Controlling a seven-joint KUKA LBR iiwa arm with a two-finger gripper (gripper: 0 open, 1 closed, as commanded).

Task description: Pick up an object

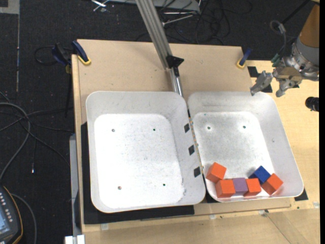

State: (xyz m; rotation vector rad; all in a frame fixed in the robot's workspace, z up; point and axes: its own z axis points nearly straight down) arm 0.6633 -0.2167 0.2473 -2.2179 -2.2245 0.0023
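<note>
Several small blocks lie along the near edge of the right bin (264, 111): an orange block (217, 171), another orange one (225, 188), a purple block (239, 185), an orange block (253, 186), a blue block (261, 174) and an orange block (272, 183). My gripper (271, 85) hangs above the bin's far right corner, well away from the blocks. Its two fingers stand apart, with nothing between them.
The left bin (96, 136) sits beside the right one on the wooden bench (127, 65). A slanted metal pole (155, 27) runs down to the gap between the bins. Clamps sit at the bench's far corners (81, 52).
</note>
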